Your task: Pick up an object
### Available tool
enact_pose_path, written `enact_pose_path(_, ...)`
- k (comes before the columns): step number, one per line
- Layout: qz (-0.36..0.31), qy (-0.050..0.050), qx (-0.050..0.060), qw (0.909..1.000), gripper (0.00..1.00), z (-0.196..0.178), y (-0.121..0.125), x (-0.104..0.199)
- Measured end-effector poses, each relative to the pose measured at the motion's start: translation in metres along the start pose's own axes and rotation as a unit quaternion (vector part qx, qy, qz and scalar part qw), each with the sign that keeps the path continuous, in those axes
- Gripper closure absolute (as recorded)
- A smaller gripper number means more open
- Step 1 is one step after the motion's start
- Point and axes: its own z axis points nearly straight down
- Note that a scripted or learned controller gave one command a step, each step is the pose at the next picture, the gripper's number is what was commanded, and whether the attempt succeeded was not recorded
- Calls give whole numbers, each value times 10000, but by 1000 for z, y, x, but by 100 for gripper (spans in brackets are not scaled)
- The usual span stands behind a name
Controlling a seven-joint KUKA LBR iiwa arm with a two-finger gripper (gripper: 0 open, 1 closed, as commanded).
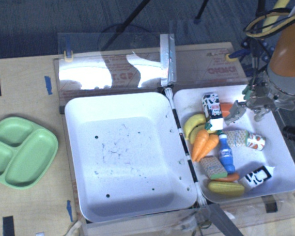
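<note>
The pincer (238,110) hovered low over the right bin (287,163); whether it was spread or pressed together could not be told. Just left of it stood a cow-patterned carton (211,103), below-left lay carrots (204,143), a banana (193,124) and a blue bottle (225,153).

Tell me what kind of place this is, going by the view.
Most likely a robot grasping lab, not a kitchen. Two white bins, left bin and right bin, sit on a taped wooden bench. The right one holds toy food such as a carrot and banana, with the arm over it.
</note>
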Motion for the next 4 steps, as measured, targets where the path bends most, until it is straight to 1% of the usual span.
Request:
enact_pose_path(1,619,-4,-11,9981,0,18,19,-5)
enact_pose_path(2,57,1,0,10000,0,98,-27,1)
enact_pose_path(3,-328,-9,-48,9994,0,135,-49,-22)
enact_pose_path(4,-1317,-22,-43,9913,0,135,-49,4)
